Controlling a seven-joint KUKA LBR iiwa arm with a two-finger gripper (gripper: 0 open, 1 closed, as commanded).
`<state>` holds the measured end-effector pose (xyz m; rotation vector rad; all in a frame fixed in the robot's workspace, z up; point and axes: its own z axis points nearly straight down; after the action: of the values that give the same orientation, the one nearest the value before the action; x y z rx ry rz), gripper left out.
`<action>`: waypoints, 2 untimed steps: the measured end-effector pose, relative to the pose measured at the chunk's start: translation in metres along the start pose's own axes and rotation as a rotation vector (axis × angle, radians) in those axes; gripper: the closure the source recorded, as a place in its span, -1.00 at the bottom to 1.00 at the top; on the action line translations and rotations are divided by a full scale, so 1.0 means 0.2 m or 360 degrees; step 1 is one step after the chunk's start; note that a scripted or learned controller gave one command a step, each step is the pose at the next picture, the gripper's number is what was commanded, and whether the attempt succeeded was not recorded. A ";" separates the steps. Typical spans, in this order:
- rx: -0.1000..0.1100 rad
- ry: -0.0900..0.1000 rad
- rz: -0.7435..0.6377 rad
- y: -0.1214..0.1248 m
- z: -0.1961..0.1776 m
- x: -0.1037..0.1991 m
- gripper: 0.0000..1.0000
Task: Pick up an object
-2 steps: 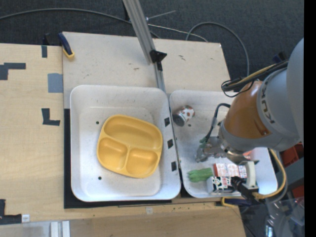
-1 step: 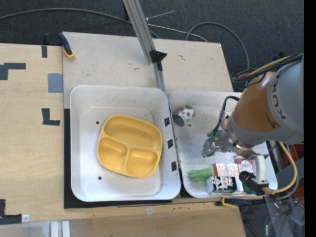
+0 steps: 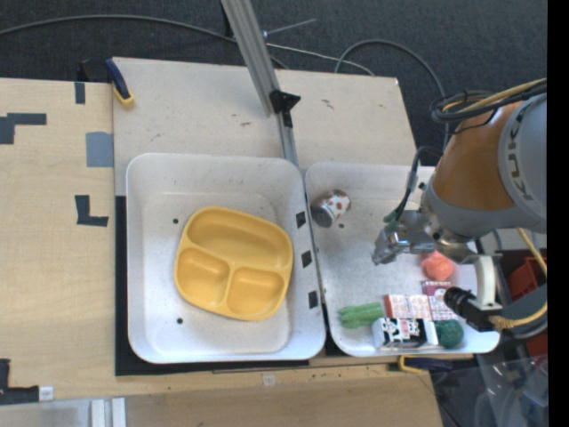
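Several small things crowd the lower right of the frame, and that crowding is the main risk we see. The grey two-finger gripper [image 3: 388,246] hangs over the right-hand shallow white bin [image 3: 356,181], just left of a small salmon-pink rounded lump [image 3: 437,266]; whether its metal tips are spread or pressed together we cannot tell, and nothing visibly sits between them.

If the lump is the target, we judge a descent from here would land on bare bin floor beside it, or nudge it toward the bin's right wall. Being rounded, it shows no clear long axis and points nowhere in particular, so it may roll off a pinch.

Below it lie a flat red-and-white printed packet [image 3: 416,306], a black-and-white printed packet [image 3: 402,331], a dark green rounded toy [image 3: 450,333] and a fuzzy green elongated piece [image 3: 359,314] whose long axis runs left to right. These last three are packed close, so a grasp there could catch two things or jam.

A small white cup-like object with red dots [image 3: 331,208] lies tipped in the bin's upper left, well apart.
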<state>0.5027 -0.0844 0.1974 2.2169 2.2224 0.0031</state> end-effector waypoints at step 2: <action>0.0005 0.0004 -0.0008 0.11 -0.09 0.26 1.00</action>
<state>0.5237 -0.0315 0.2162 2.2139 2.2307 0.0021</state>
